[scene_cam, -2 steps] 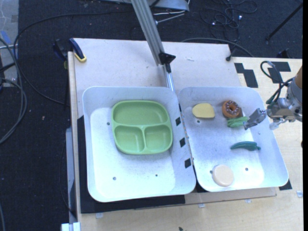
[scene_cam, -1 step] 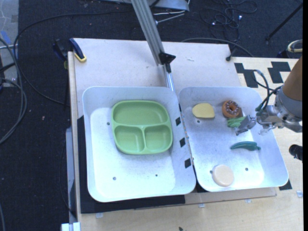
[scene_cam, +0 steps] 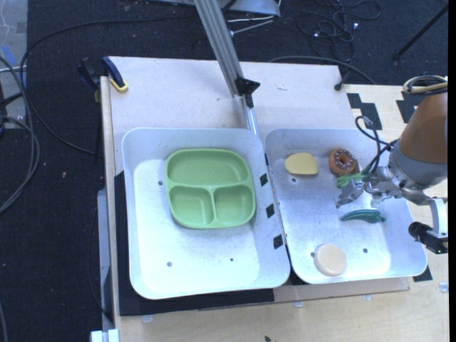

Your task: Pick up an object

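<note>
The gripper (scene_cam: 354, 191) hangs low in the right bin (scene_cam: 306, 255) over a green piece (scene_cam: 363, 216), seemingly lining up a pick, its grasp state unreadable from here.

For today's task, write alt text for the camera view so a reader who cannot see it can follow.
A grey robot arm reaches from the right, its gripper low over the right bin, which holds a doughnut, a yellow piece, a green item and a cream disc. The left bin holds a green divided plate.
</note>
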Robot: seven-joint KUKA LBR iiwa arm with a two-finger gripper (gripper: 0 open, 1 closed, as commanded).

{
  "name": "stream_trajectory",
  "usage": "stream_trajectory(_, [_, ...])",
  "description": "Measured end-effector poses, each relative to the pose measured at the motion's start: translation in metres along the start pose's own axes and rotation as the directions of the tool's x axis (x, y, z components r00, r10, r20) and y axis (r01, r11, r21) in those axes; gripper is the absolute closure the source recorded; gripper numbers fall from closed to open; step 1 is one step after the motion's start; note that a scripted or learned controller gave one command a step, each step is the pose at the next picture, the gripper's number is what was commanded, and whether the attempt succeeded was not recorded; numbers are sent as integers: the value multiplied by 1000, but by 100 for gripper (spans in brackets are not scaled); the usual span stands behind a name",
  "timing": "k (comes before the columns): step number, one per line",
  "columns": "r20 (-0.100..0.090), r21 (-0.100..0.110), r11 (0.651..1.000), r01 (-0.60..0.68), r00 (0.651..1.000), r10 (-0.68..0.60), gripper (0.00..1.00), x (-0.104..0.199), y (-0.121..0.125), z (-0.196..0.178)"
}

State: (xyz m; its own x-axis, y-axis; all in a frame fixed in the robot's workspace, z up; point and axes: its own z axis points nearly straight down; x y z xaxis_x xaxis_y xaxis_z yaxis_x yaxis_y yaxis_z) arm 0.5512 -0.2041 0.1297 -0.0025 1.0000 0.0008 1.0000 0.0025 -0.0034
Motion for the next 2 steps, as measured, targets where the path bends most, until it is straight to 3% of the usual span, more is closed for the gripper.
stream_trajectory(1, [3,-5,1000,-2,1000,2,0,0,1,38])
stream_trajectory(2, [5,-11,1000,-2,1000,2,100,-1,2,25])
